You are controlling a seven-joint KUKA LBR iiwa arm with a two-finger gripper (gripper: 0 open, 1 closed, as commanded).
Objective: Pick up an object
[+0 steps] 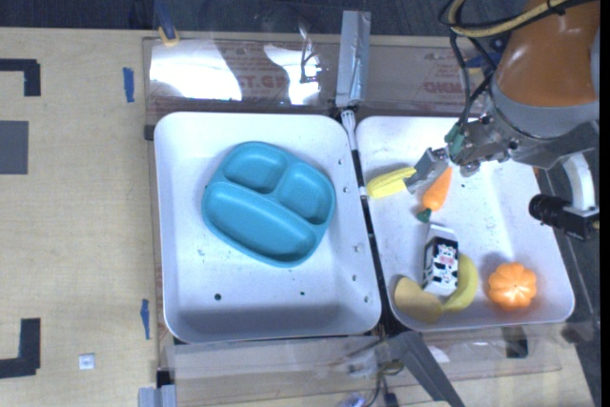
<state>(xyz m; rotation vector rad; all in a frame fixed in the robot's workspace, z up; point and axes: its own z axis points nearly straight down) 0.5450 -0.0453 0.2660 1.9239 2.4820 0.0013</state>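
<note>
Two shallow white bins side by side on a wooden bench. Left white bin [181, 205] holds a blue plastic divided plate [269, 201], roughly centred, tilted so its long side runs 10 to 4 o'clock.

Right white bin [534, 224] holds the small stuff: a yellow plastic corn-like piece [389, 183] at about 9 o'clock of the bin, near the divider; an orange toy carrot [437, 191] just right of it, tip pointing toward 7 o'clock; a small black-and-white cow-pattern carton [440, 265] lower down; a yellow toy banana [446, 293] curving under and around the carton at 6 o'clock, touching it; an orange toy mandarin/pumpkin [512, 286] at 5 o'clock, near the banana but apart.

Grey arm with orange band [558, 43] comes in from 2 o'clock, black and yellow cables looping above it. The gripper [437, 163] is low over the upper part of the right bin, fingers pointing toward 8 o'clock, right at the carrot's top end and beside the yellow piece. Whether the fingers are spread or closed, cannot tell; too cluttered and small. Cannot confirm anything sits between them.

Clear plastic sheet [248, 62] with glare behind the bins at 12 o'clock.
</note>
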